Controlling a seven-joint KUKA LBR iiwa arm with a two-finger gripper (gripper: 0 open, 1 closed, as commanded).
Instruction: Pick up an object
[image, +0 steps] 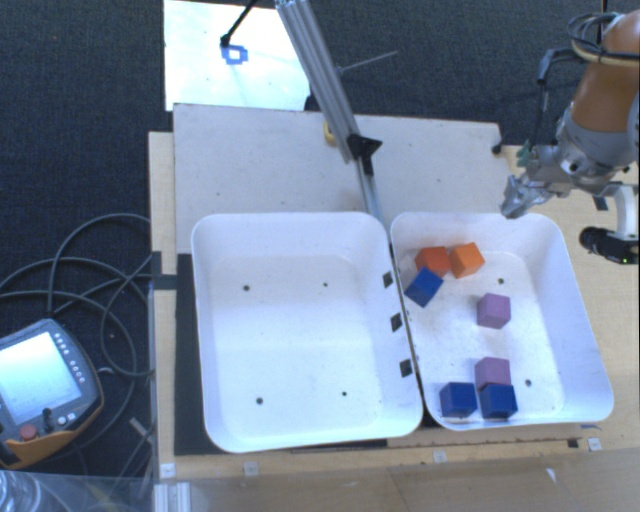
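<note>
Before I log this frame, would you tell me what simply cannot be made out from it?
- Tool, camera view: too small and blurred to tell its opening; it sits above the right bin's far rim.
- Arm: cut off by the top and right edges.
- Purple block near the two blue blocks: touching or stacked, the slanted view leaves unclear.
- Handheld pendant: screen glare hides any readout.

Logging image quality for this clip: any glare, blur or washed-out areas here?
Camera view: the bright floor panel at the top is overexposed; the right bin and its blocks are evenly lit and sharp, with soft shadows; the claw at the bin's far rim looks slightly blurred.
</note>
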